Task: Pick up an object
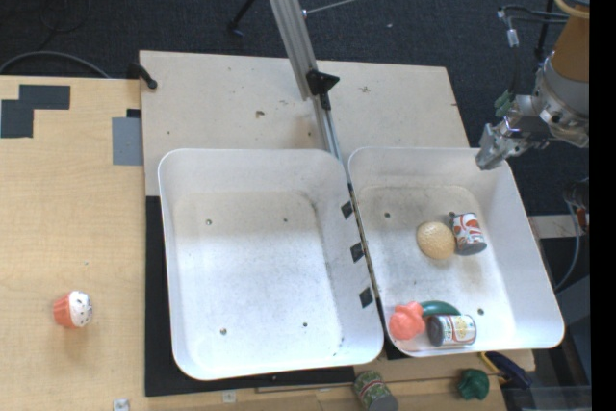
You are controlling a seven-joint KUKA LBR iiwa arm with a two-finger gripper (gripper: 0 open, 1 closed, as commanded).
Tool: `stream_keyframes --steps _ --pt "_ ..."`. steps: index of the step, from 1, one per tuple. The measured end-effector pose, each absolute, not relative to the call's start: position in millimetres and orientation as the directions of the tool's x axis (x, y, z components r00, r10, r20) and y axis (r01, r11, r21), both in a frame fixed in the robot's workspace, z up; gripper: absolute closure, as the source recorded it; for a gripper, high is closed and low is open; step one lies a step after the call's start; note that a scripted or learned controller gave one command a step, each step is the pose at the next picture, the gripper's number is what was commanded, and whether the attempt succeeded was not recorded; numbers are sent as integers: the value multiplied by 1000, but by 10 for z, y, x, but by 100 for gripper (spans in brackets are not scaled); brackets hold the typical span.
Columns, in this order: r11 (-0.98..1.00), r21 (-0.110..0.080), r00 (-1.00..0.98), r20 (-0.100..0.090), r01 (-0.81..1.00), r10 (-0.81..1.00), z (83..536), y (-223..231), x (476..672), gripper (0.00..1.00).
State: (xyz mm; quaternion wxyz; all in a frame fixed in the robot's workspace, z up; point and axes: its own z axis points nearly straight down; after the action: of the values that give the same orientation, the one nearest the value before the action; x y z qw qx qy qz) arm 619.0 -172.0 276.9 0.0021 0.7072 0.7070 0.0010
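Observation:
The right bin [510, 207] holds a tan round lump [436, 241] with a small red and white can [469, 233] touching its right side. Near the bin's front wall lie a pink-red soft object [407, 321], a dark green piece [441, 308] and a dark can with a yellow label [451, 330]. My gripper [493, 152] hangs above the right bin's far right corner, well away from all of these. Nothing shows between its fingers.
The left bin [183, 207] sits beside the right one, with black clips [353, 250] along the shared edge. A slanted metal rail [294, 29] crosses behind. A small red and white toy [73, 310] lies on the wooden bench at left. A can [372, 389] and green object [472, 384] sit below the bins.

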Motion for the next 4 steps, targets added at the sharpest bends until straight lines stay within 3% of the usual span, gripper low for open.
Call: stream_keyframes --steps 2,4 --pt "4 -3 -4 2 1000 1000 2649 -752 6409 100" --pt "4 -6 -4 3 1000 1000 2649 366 6299 100"
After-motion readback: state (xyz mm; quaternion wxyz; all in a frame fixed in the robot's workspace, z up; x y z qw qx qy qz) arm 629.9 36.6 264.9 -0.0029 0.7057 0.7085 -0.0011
